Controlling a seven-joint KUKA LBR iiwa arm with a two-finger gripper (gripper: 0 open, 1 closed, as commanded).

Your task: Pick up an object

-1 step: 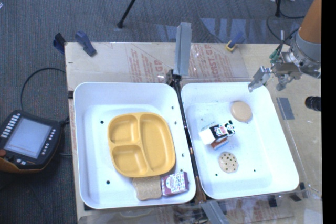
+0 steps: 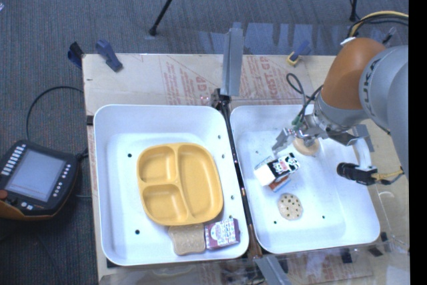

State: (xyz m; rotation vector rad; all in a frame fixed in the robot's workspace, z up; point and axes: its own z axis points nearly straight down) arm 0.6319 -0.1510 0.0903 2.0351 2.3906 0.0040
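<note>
My gripper (image 2: 292, 135) hangs low over the upper middle of the right bin (image 2: 333, 223), on the grey arm with its orange band (image 2: 350, 73). Just below and left of it lies a small white carton (image 2: 275, 169) with a black-and-white print, tipped on its side. A tan round disc (image 2: 309, 147) sits right beside the gripper, partly hidden by it. Nearer the bin's front lies a chocolate-chip cookie (image 2: 289, 206). Whether the gripper touches the carton or the disc is not visible.
The left bin (image 2: 113, 143) holds a yellow divided plate (image 2: 180, 182), a slice of toast (image 2: 185, 239) and a maroon packet (image 2: 222, 233) at its front edge. A teach pendant (image 2: 33, 177) lies on the floor at left. A grey post (image 2: 232, 67) stands behind the bins.
</note>
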